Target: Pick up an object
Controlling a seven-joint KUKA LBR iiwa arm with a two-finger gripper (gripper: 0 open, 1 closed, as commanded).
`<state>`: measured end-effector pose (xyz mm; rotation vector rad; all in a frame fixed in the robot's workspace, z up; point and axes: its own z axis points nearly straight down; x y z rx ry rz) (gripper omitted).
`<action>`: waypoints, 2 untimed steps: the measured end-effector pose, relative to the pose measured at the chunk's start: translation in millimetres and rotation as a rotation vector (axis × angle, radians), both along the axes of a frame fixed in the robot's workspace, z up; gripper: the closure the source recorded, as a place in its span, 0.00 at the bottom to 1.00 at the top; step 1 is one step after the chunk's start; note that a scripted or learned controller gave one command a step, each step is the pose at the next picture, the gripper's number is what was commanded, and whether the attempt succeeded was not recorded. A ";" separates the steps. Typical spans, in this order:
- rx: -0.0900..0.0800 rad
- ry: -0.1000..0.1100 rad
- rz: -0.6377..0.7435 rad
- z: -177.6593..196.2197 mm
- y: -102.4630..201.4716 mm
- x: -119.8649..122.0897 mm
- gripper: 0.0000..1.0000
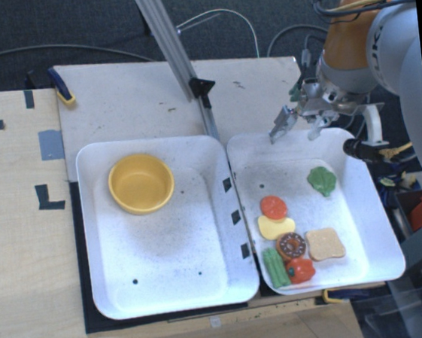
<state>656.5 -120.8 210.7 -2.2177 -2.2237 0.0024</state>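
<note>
1. Camera view: the jaws [298, 125] hang spread and empty above the far rim of the right bin [372, 184], seemingly poised for a descent.
2. No task item is between them; all candidates lie nearer the camera than the jaws, on the right bin's floor.
3. Closest to the jaws is a green leafy piece [322, 180], standing alone, hence the likeliest target.
4. Further off, clustered and touching: red tomato [273, 207], yellow piece [275, 227], doughnut [291, 246], toast slice [325, 244], green pod [275, 267], red piece [301, 270].
5. Left bin [111, 289], well left of the jaws, contains one yellow bowl [141, 182], upright.
6. Both bins sit side by side on the worktop [20, 224].
</note>
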 end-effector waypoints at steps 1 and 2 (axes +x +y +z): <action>0.000 0.000 0.000 0.0 -0.1 0.0 0.00; -0.001 0.004 0.000 -52.8 -1.3 8.7 0.00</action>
